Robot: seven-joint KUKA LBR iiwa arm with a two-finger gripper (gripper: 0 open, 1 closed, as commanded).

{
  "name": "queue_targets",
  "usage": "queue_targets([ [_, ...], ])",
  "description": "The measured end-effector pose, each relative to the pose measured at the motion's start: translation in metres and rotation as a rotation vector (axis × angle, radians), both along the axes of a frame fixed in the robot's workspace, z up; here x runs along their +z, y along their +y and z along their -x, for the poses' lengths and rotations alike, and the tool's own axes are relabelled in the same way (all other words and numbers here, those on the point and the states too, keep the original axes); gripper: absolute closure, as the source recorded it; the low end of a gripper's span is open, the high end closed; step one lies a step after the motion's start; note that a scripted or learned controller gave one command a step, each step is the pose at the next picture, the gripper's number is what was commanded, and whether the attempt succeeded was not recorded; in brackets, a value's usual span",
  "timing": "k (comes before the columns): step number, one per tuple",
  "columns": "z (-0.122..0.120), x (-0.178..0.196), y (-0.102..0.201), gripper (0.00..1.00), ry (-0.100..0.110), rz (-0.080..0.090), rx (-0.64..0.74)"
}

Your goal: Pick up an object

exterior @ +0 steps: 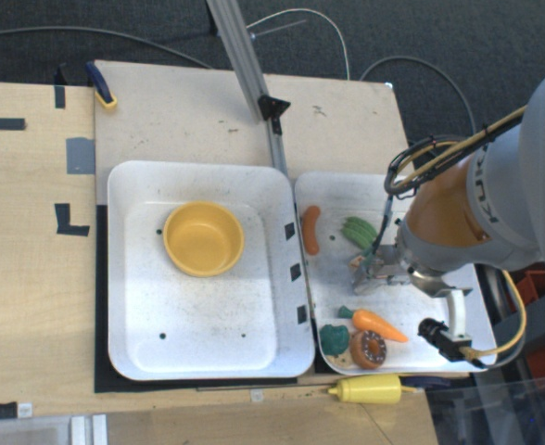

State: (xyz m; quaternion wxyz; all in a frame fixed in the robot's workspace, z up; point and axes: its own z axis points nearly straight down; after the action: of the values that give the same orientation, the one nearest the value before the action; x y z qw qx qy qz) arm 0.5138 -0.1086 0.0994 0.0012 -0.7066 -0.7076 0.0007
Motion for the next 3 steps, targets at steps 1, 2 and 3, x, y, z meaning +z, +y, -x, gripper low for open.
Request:
queue_targets([
  [1,0.0,0.063,0.001,1.0,-0.006,0.001,0.0],
  [2,0.004,0.117,0.01,1.0,-0.006,0.001,0.001],
  [3,0.004,0.13,0.01,1.0,-0.002,0.001,0.0],
])
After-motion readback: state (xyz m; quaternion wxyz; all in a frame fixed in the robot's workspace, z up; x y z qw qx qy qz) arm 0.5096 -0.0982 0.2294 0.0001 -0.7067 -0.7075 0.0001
